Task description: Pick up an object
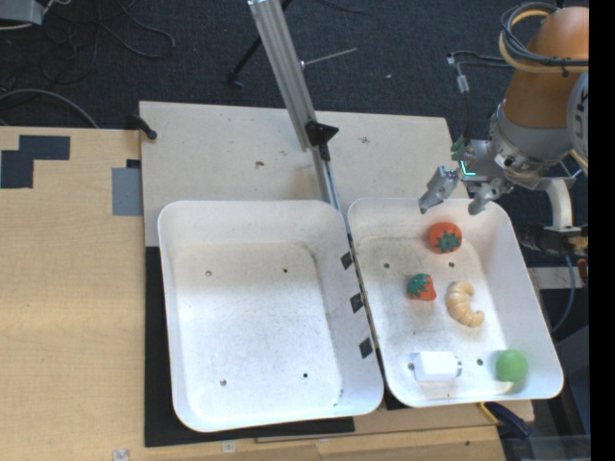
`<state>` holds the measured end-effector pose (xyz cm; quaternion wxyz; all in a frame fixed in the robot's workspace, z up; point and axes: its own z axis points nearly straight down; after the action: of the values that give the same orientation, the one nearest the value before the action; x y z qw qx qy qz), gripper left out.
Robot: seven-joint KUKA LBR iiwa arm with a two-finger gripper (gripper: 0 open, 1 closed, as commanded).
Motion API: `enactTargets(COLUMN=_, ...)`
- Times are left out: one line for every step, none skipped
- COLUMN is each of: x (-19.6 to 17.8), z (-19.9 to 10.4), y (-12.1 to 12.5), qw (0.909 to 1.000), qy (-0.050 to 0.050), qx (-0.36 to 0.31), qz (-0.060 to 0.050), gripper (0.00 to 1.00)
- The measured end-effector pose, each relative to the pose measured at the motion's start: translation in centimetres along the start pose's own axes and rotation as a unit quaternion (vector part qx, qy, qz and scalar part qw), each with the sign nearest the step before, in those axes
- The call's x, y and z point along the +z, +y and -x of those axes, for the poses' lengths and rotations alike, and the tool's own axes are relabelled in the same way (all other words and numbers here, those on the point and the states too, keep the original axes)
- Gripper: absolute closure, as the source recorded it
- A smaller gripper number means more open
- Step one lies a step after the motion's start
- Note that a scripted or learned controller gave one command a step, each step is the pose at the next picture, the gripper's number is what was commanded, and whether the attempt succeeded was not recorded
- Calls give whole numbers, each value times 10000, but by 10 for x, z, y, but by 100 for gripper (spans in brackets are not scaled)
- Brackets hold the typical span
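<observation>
Jaws spread apart w/ nothing between them, our gripper (459,192) hangs above the right bin's (534,301) far rim, just behind the tomato (444,237), prob. lining up a grab.

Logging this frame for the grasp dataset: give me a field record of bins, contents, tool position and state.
left bin: white, shallow, nothing visible inside
right bin: white, shallow, holds five items
item 1: toy tomato, far end
item 2: toy strawberry, middle
item 3: toy croissant, right of the strawberry
item 4: white block, near end
item 5: green ball, near right corner
tool: above the right bin's far edge, open, holding nothing
nearest item to tool: toy tomato
</observation>
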<state>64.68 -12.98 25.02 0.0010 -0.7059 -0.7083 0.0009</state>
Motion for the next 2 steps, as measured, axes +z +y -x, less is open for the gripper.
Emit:
enactTargets(x=47, z=-1, y=-9, qw=10000, qy=5, qx=15, qz=-24, gripper=0)
enactTargets(x=92, z=-2, y=-5, qw=10000, qy=4, qx=13, qz=-21, gripper=0)
